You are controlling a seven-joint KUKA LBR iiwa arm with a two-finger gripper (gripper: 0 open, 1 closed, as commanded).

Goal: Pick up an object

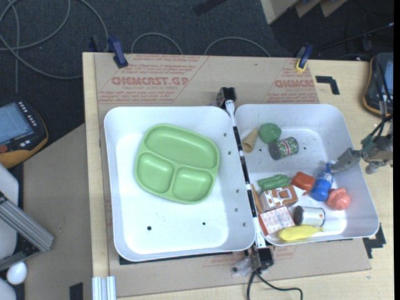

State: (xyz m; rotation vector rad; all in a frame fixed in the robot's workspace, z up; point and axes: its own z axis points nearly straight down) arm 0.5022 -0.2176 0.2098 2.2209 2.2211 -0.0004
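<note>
Two white bins sit side by side: left bin [125, 230] bearing a green divided plate [177, 163], right bin [337, 120] holding a crowded pile of small items. Candidates there, biggest first: green ball [270, 132], small can [284, 148], yellow banana [299, 233], blue bottle [322, 186], orange-red lump [339, 199]. Gripper [345, 161] hangs at the right bin's right rim, just above the blue bottle, nothing seen between its tips; how wide it stands cannot be told. Risk: items lie touching, so a descent could nudge neighbours or close on two. Arm is cut off at the edge; gripper detail is blurred.
</note>
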